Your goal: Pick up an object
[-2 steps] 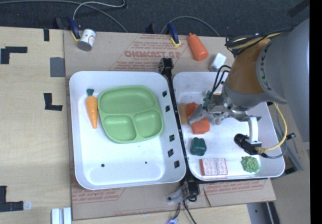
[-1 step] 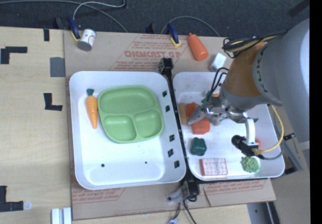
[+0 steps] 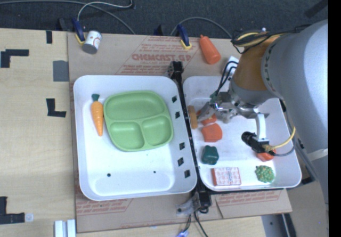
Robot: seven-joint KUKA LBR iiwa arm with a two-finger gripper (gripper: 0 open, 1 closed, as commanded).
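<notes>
White bins, two, side by side on cardboard (image 3: 149, 57). Left bin (image 3: 85, 124): one green divided plate (image 3: 139, 120), lying flat in the middle; one toy carrot (image 3: 97, 116), lengthwise just beside the plate's left edge, leaf end toward the far wall. Right bin (image 3: 237, 148): the arm (image 3: 287, 65), grey with its orange band, reaches in from the right, and the gripper (image 3: 217, 109) is low over the far left part of the bin. From where I stand I cannot tell whether the gripper is open or closed, nor whether it has hold of anything. An orange piece (image 3: 209, 121) lies right at the gripper's tip, partly hidden by it. A tan piece (image 3: 192, 117) lies against the bin's left wall, just beside that. An orange block (image 3: 212, 133) sits just nearer than the orange piece; a dark green lump (image 3: 210, 154) sits nearer again. A red-and-white card (image 3: 226, 176) lies flat by the near wall, and a green clump (image 3: 265, 173) lies to its right, in the near right corner. On the cardboard beyond the bins: an orange cone (image 3: 209, 50) behind the right bin and a small can (image 3: 92, 41) behind the left bin.
</notes>
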